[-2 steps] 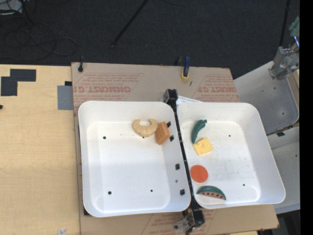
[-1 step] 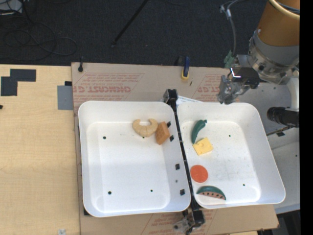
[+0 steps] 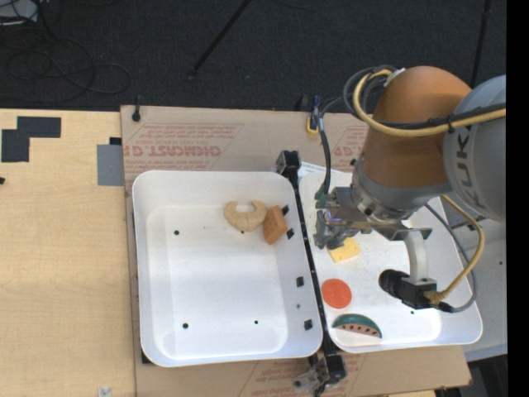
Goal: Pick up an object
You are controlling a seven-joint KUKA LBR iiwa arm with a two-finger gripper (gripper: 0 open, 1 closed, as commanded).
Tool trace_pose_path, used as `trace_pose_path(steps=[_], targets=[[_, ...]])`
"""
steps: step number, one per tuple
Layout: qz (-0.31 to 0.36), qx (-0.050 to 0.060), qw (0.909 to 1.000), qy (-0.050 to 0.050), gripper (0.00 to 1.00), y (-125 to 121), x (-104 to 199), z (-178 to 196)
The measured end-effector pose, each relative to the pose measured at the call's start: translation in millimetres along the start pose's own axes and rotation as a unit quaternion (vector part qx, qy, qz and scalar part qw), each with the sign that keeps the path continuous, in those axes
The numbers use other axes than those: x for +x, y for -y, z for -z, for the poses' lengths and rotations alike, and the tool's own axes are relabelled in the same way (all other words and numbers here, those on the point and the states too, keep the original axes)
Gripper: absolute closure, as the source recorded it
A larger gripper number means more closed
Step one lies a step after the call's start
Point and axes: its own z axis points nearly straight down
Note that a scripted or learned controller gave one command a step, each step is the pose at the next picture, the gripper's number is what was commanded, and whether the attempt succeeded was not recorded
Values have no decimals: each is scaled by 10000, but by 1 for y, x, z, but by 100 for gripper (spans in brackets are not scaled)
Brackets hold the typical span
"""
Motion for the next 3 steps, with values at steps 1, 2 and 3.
trace_pose_path(steps=[1,2,3], targets=[[-34,-52,10000,5,100,21,-22,-60],[-19,-96,10000,5,100,-20,-13,-81],[-35,-101,9999,6,100,-16,-16,-54]])
